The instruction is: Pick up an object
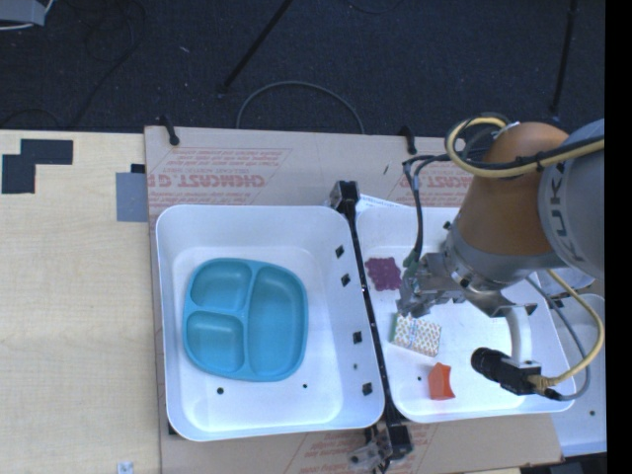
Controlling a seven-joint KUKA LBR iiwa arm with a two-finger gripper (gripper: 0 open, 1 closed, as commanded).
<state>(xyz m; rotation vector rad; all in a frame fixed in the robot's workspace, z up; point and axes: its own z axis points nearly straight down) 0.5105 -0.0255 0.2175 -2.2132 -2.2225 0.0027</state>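
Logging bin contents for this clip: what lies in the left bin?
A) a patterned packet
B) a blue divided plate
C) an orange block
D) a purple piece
B: the blue divided plate lies alone in the left bin; the small items sit in the right bin.

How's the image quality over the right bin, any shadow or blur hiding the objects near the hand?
Camera view: lighting is even, with soft focus overall. The arm shades part of the right bin, and the hand is dark and indistinct. The purple piece, patterned packet and orange block stay legible. The blue divided plate is glare-free.
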